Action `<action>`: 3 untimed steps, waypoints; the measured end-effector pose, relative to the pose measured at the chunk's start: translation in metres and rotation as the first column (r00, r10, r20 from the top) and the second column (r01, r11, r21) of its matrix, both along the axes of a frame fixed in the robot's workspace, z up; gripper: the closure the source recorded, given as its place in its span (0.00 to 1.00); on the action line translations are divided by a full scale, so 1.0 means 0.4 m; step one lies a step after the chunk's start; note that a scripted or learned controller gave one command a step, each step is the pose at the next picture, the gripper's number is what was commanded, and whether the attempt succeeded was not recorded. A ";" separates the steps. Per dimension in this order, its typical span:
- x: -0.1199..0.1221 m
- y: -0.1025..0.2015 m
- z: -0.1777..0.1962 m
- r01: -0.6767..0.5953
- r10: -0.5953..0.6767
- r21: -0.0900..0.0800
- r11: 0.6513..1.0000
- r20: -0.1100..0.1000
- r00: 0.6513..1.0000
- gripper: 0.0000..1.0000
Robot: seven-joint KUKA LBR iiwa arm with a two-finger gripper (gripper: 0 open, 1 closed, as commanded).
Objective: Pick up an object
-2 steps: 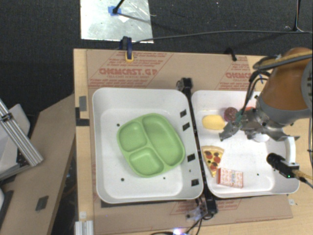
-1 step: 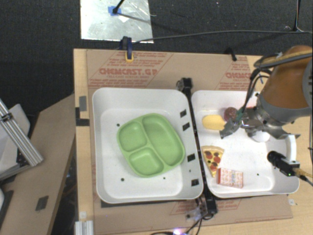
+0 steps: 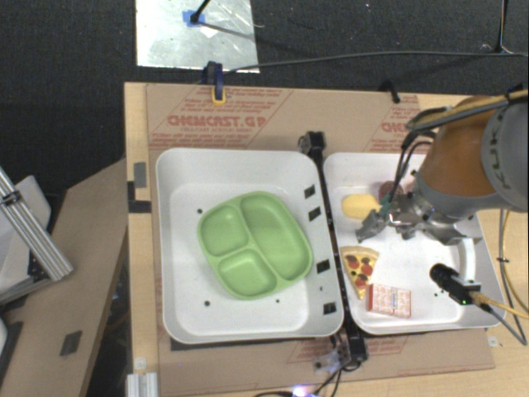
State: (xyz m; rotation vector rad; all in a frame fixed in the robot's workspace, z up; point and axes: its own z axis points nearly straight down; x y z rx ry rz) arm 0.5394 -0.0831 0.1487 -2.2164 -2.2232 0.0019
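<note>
In the right bin (image 3: 488, 317) the pincer (image 3: 372, 224) hangs low, just at 5 o'clock of a yellow lemon-shaped toy (image 3: 357, 205); whether it is wide or narrow I cannot tell. A pizza slice (image 3: 360, 269) lies at 6 o'clock of it, a pink-and-white carton (image 3: 388, 299) beyond. The left bin (image 3: 178, 222) carries 1 green divided plate (image 3: 254, 244). Cardboard covers the counter (image 3: 248, 114).

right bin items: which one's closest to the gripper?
The yellow lemon-like piece, at the bin's upper left; the gripper sits right at its lower edge. The pizza slice and red-and-white packet lie lower, farther off.
</note>
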 end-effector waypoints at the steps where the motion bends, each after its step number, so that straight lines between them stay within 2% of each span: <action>1: 0.004 -0.012 -0.109 0.002 -0.002 0.000 1.000 0.000 1.000 0.00; 2: 0.012 -0.010 -0.150 0.001 -0.001 0.003 1.000 0.008 1.000 0.00; 3: 0.019 -0.007 -0.119 0.001 -0.001 0.004 1.000 0.016 1.000 1.00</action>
